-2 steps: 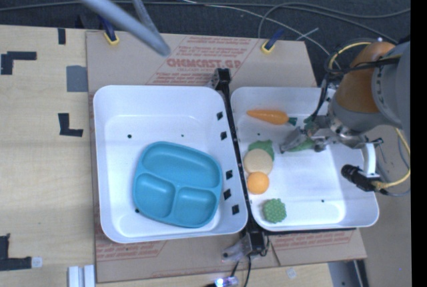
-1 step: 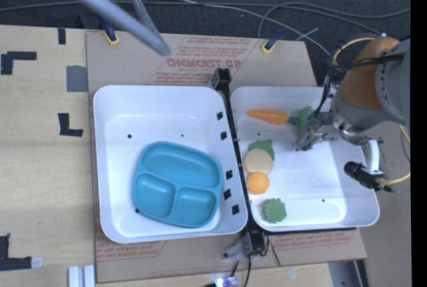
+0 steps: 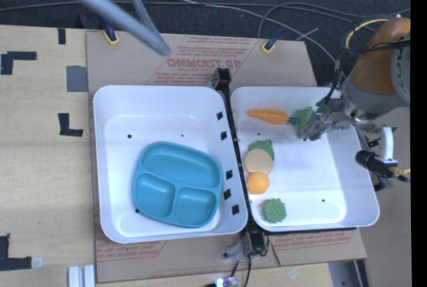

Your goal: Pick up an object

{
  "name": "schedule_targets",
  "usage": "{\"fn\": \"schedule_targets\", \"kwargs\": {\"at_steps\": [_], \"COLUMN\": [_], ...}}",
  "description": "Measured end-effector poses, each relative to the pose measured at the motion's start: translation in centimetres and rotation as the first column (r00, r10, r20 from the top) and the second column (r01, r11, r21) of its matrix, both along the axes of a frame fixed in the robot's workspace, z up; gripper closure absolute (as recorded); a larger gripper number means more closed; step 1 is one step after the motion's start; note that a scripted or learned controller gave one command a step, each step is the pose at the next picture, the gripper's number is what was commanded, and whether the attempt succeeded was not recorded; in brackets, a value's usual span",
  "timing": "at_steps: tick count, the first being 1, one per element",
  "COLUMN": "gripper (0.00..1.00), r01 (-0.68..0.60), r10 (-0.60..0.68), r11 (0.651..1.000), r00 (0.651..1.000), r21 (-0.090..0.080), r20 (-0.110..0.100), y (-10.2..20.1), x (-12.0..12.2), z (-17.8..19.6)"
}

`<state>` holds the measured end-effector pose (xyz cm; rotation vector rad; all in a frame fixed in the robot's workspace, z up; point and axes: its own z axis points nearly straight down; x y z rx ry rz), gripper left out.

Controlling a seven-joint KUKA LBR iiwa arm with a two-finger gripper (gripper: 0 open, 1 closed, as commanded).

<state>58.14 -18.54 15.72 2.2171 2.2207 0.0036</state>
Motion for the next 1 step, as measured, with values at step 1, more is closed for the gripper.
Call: {"fn": "schedule_targets", "kwargs": {"at_steps": [1], "gripper": [1.0], "r01": [-0.001], "r10": [0.001], "r11": [1.0], "r00": [1.0], "r21": [0.0], "r20": [-0.001], "y": [0.88], "x": [0.19], "z": [4.65]}}
